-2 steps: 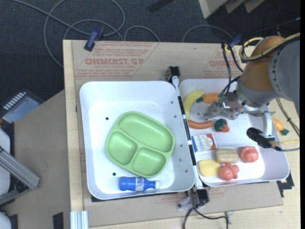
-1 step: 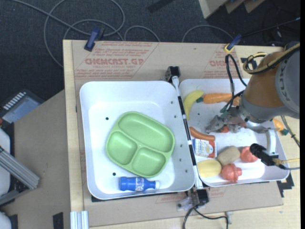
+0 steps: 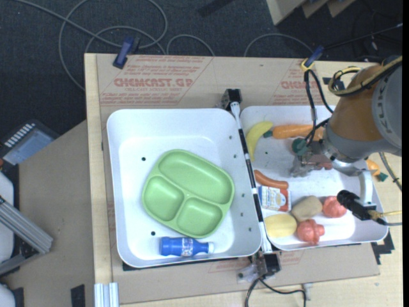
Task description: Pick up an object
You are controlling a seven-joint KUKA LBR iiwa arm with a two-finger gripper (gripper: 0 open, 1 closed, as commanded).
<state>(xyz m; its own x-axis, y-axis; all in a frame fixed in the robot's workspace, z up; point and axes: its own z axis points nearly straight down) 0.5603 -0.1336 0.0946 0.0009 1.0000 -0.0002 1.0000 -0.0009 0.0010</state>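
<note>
1. Hovering low over the bare floor in the upper middle of the shallow white right-hand bin (image 3: 281,112), the two-finger gripper (image 3: 307,162) hangs under the grey arm with the orange band (image 3: 358,110); whether its fingers are apart or together I cannot tell, since the wrist hides them from above.
2. Nearest to it lie the red sausage (image 3: 271,180) and the white packet with red print (image 3: 275,199), both just to its left and lower, touching each other.
3. Above it, the orange carrot (image 3: 291,131) and the yellow banana (image 3: 257,135) rest near the bin's top wall.
4. Along the bottom wall a pale yellow potato-shaped piece (image 3: 280,225), a tan lump (image 3: 307,207), a pink lumpy piece (image 3: 309,231) and a small red fruit (image 3: 332,206) crowd together.
5. For a clean pick I would choose the sausage: approach straight down, fingers across its narrow width, clear of the packet.
6. Farther out, the left white bin (image 3: 128,126) on the counter holds a green divided plastic tray (image 3: 186,192) and a blue bottle (image 3: 185,247).
</note>
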